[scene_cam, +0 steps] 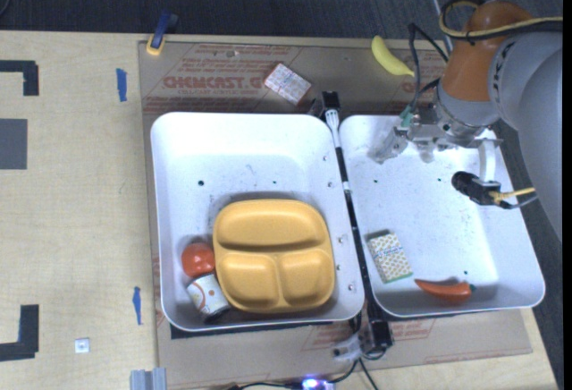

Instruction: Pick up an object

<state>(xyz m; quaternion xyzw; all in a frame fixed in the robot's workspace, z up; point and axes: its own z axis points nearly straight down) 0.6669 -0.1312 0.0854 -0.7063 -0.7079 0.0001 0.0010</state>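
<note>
The two fingers (pixel 390 148) are spread apart with nothing between them; bare white floor shows in the gap. They hang over the far left corner of the right bin (pixel 509 241), close to its inner wall, at the end of the grey arm (pixel 536 84) that reaches in from the right with its orange band (pixel 472 66) just above the wrist.

The things in that bin lie well away from the fingers, along the near side. A small speckled packet (pixel 390 256) rests near the left wall, and a red-orange pepper-like piece (pixel 443 289) lies just beside it against the front rim.

In the left bin (pixel 241 142) a big yellow divided tray (pixel 273 254) takes up the near half. An orange ball (pixel 197 258) touches its left edge, with a small white and orange cup (pixel 207 294) tucked below it.

On the surface behind the bins, a yellow banana (pixel 391 57) lies near the arm, and a patterned square packet (pixel 286 82) sits further left.
</note>
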